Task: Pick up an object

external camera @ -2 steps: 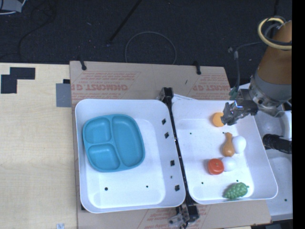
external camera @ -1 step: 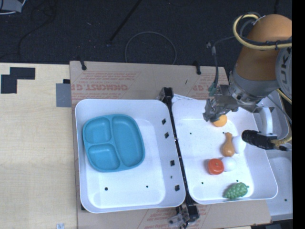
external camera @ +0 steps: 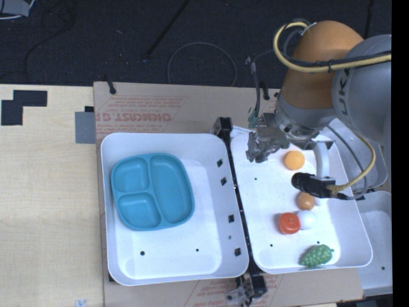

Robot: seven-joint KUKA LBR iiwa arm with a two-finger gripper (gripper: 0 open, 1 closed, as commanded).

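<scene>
My gripper (external camera: 258,151) hangs over the far left corner of the right bin (external camera: 268,235), pointing down. An orange ball (external camera: 294,160) lies just to its right, apart from it. Further toward the front are a small orange-brown fruit (external camera: 306,201), a red tomato (external camera: 289,223) touching a white egg-like piece (external camera: 307,220), and a green bunch of grapes (external camera: 316,255) near the front right corner. I see nothing held by the gripper.
The left bin (external camera: 160,261) holds a blue divided plate (external camera: 152,190). A black divider (external camera: 234,190) runs between the bins. The arm's grey and orange body (external camera: 326,62) and a dark cable fitting (external camera: 313,183) overhang the right bin's far right part.
</scene>
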